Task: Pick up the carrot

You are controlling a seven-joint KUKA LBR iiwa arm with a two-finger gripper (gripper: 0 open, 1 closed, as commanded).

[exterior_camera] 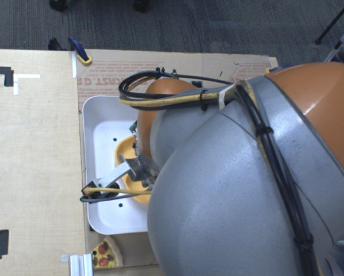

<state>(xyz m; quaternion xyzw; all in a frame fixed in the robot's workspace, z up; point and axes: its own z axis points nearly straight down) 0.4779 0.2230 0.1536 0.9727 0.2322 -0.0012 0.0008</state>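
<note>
The grey arm [241, 188] looms over a white bin [100, 211] holding something yellow-orange [125, 151].

- One robot arm [235, 183], grey, which covers much of the right side.
- One orange band [318, 96] on this arm, at the upper right.
- One white bin [97, 154] can be counted; the arm hides the place beside it.
- One yellow-orange object [126, 151] lies in this bin, partly hidden, so I cannot tell what kind it is.
- One bundle of black cables [160, 91] loops over the arm.
- One small slice of toy pizza [106, 255] lies on the desk [34, 171] under the bin.
- One tool with a yellow and blue handle [80, 50] lies at the top edge of the desk.
- Two black marks [2, 76] on the desk, at the left side.
- Two chair wheels [58, 2] stand on the floor.
</note>
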